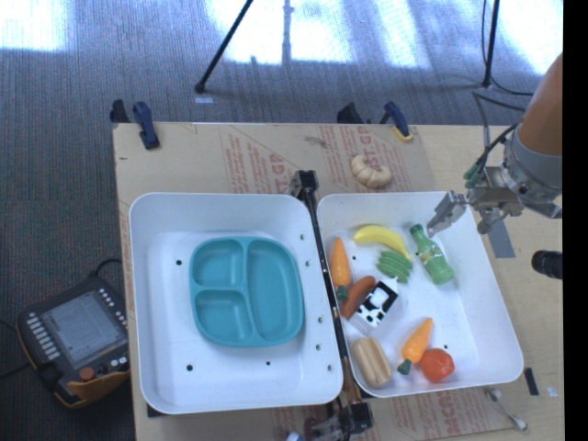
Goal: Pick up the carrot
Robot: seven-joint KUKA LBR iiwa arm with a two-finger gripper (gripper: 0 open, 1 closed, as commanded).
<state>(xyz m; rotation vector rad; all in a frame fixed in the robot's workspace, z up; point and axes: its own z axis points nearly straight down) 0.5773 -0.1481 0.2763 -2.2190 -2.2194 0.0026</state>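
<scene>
The tool [457,211] is seen above the far right part of the right bin [501,320], near the top of the green bottle [432,254]; whether it is open or closed cannot be told, and nothing is seen in its hold. Three carrot-like pieces lie in that bin: one carrot [340,262] along the left wall, a darker one [356,296] just beside it and touching the black-and-white block [378,303], and a third [416,341] near the tomato [436,365]. The third is judged the freest target. An approach from straight above is advised, with the tool turned across the carrot's narrow body, kept apart from the tomato and the hot dog bun [372,361]. The teal plate [246,290] in the left bin is not concerned.
</scene>
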